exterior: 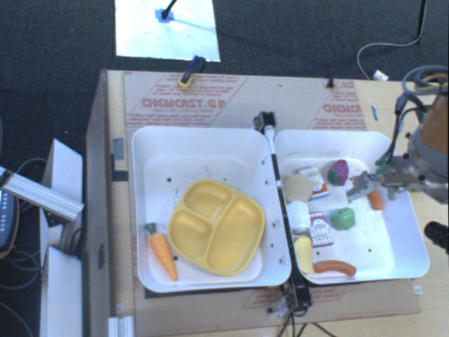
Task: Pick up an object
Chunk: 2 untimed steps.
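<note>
My pincer (370,186) hangs low inside the right bin (409,255), close to its far right rim, and I cannot tell from this angle how it is set. A small orange piece (376,200) lies right against its tip, but I cannot tell whether it is gripped or merely beside it.

Taking the green pepper (343,218) as my mark: the orange piece sits just right of it and a little farther back. The purple grape bunch (339,171) lies behind the pepper, near the bin's back wall. The small red-and-white carton (321,230) is just left of the pepper, and the sausage (334,267) lies in front of it, close to the front rim. Right of the pepper the bin floor is bare out to the right wall, the widest open stretch.

Well left of the pepper, past the divider where the two rims meet, the left bin (151,149) carries a yellow divided plate (217,226) and a carrot (163,255) near its front-left corner. Both bins rest on the table (231,97).
</note>
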Each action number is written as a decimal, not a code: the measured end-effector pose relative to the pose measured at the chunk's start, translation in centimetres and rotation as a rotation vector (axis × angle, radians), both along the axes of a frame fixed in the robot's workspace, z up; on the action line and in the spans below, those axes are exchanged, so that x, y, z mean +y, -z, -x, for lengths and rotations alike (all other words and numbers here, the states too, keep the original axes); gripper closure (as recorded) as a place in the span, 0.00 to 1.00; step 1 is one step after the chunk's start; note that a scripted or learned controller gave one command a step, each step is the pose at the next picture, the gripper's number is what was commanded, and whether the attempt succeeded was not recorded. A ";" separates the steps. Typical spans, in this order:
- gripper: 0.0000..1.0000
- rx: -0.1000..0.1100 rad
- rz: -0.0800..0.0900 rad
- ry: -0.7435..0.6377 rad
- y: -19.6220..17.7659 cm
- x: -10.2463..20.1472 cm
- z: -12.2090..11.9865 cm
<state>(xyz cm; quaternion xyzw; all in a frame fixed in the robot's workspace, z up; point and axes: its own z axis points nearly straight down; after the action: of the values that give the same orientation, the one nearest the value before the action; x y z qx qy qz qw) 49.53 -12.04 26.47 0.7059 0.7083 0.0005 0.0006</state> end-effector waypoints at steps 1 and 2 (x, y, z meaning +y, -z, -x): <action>0.00 0.003 0.000 0.002 10.6 -2.1 -7.0; 0.00 -0.011 0.004 0.001 17.5 -1.5 -11.8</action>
<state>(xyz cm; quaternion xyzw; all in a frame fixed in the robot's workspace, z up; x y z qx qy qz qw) 61.37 -13.50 9.00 0.7063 0.7079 0.0028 0.0060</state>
